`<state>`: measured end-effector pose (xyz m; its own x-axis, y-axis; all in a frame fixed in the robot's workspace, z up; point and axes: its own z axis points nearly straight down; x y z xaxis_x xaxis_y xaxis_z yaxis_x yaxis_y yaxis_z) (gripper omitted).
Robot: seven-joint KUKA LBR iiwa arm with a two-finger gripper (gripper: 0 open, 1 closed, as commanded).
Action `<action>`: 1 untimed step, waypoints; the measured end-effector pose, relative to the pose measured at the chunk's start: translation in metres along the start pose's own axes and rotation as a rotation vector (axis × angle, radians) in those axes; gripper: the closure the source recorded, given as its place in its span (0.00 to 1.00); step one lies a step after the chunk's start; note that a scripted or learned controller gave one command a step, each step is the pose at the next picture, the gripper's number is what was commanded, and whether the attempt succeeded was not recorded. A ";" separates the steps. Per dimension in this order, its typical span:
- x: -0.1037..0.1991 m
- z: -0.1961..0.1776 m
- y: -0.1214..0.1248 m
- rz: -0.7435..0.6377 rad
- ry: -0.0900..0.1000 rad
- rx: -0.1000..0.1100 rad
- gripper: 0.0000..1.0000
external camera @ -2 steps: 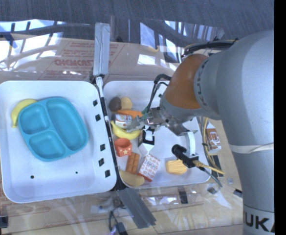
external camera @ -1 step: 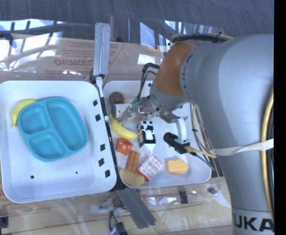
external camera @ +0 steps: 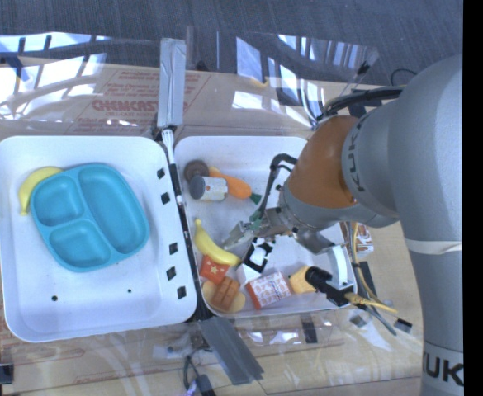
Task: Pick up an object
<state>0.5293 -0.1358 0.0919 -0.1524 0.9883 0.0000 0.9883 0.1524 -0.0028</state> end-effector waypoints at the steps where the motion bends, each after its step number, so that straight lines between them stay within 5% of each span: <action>1: -0.011 0.000 0.127 0.020 0.000 -0.001 0.00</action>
<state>0.6568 -0.1275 0.0915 -0.1323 0.9912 0.0001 0.9912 0.1323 -0.0014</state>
